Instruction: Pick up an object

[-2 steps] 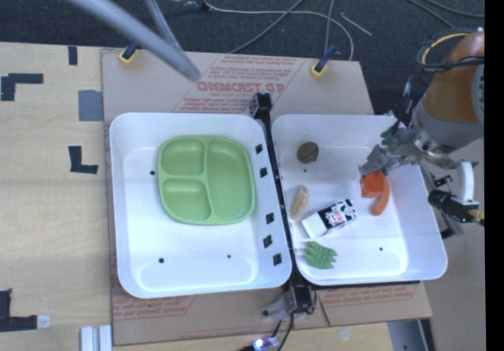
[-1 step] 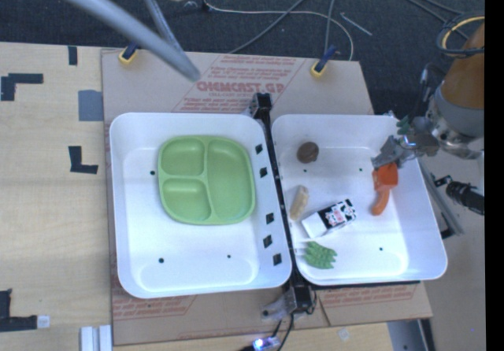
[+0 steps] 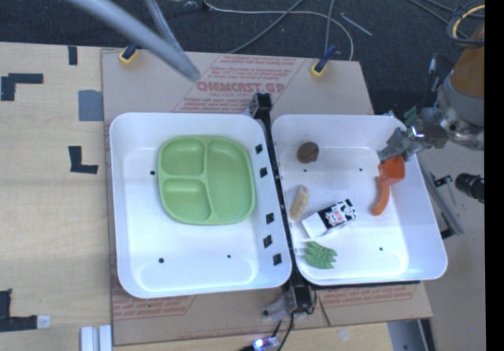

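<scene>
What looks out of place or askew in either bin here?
Nothing is spilled or broken. The orange piece lies against the right bin's far right wall, right under the gripper. The green tray lies flat in the left bin.

Left of the gripper, bare bin floor lies open; just below it an orange piece blocks the way.

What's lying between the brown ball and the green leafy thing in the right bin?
In the camera view, a tan chunk and a white carton lie between the brown ball and the green piece.
</scene>
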You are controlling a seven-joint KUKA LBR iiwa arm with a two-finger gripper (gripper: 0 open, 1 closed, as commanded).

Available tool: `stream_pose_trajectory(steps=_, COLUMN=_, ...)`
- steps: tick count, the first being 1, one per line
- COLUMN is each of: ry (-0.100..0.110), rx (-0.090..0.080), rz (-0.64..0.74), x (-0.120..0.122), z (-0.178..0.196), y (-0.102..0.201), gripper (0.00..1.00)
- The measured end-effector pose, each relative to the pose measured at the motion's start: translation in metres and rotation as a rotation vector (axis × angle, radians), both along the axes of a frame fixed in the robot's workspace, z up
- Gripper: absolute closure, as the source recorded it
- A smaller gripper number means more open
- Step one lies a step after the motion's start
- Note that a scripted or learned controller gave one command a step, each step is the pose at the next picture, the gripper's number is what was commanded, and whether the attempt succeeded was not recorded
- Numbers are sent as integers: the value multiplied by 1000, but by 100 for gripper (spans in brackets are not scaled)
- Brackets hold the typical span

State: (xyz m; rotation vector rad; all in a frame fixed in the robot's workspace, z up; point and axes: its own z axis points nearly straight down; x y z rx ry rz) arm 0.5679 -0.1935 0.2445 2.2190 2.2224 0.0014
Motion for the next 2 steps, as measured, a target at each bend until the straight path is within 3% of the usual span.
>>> stream_pose_trajectory(steps=2, ry=4, rx=1, rz=5, x=6, z=-13, y=100, gripper=100)
